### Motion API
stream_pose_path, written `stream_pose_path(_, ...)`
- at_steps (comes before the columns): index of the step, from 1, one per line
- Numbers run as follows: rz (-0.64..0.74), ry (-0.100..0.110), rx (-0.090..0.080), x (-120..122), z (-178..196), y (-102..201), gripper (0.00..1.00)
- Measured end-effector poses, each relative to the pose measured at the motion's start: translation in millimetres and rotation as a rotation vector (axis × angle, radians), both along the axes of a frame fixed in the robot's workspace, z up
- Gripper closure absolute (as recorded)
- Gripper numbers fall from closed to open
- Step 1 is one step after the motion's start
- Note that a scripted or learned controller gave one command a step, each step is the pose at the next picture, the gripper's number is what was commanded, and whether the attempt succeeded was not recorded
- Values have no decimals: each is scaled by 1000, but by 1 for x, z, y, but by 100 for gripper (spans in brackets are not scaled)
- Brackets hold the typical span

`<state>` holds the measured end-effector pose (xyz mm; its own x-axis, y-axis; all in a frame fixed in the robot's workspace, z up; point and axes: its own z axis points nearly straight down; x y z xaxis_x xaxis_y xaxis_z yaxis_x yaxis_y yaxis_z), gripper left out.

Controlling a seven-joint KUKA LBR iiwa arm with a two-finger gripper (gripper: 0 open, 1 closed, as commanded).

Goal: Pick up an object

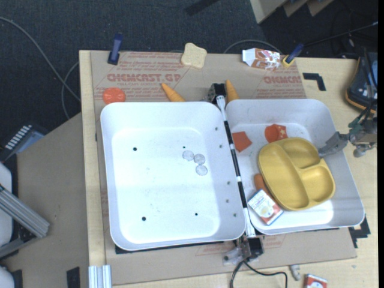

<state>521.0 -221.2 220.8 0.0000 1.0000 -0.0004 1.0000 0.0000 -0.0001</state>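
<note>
Yellow plastic forms the largest object in the right bin (318, 110): a divided dish (296, 173) with two compartments, lying tilted across the bin's centre and right side. An orange block (276, 132) sits just behind the dish, near the bin's far wall. A second orange piece (241, 141) lies near the left wall of the same bin. A small white card packet with red print (264, 207) rests at the near left corner, touching the front edge of the dish, and a further orange item (258, 180) shows partly between the packet and the dish.

The left bin (120, 131) holds three small clear discs (195, 161) grouped close together near its centre.

The gripper (335, 143) reaches in from the right edge, positioned at the right rim of the right bin, just beside the far right edge of the yellow dish. Whether the fingers are spread or closed cannot be determined; nothing is visibly held between them.

On the table (150, 71) behind the bins lie a tan sponge piece (194, 54), two orange carrot-shaped items (173, 93), an orange disc (113, 95), a blue clip (114, 48) and a small red-and-white carton (261, 58).
</note>
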Motion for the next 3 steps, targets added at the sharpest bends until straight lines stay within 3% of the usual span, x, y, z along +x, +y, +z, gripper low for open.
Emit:
stream_pose_path(1, 2, 2, 2, 26, -71, 90, 0)
stream_pose_path(2, 4, -14, 1, 11, -130, 116, 0)
stream_pose_path(3, 0, -2, 0, -12, -135, 126, 0)
